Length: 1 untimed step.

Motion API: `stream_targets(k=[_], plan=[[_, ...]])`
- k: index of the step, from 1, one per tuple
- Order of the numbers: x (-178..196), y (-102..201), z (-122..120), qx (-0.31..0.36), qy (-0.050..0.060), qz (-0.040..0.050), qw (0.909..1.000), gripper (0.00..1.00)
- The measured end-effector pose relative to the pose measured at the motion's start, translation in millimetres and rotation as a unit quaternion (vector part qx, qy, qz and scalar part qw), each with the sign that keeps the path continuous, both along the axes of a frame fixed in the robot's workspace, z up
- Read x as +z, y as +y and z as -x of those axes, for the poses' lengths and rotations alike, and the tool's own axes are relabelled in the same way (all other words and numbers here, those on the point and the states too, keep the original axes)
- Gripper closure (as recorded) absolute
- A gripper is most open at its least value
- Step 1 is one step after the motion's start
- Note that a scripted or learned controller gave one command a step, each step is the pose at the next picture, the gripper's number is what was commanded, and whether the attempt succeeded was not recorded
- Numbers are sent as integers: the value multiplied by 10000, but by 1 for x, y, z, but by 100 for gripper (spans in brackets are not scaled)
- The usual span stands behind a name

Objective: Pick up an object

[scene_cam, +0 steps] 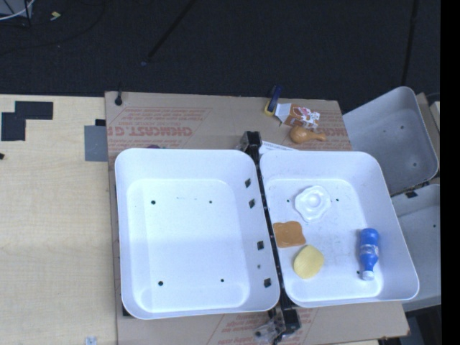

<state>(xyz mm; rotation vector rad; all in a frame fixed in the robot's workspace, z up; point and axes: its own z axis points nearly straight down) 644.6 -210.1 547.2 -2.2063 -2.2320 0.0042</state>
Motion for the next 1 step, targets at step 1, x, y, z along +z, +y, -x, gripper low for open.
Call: stream_targets(k=[1], plan=[[0,0,0,4,4,-4,10000,0]])
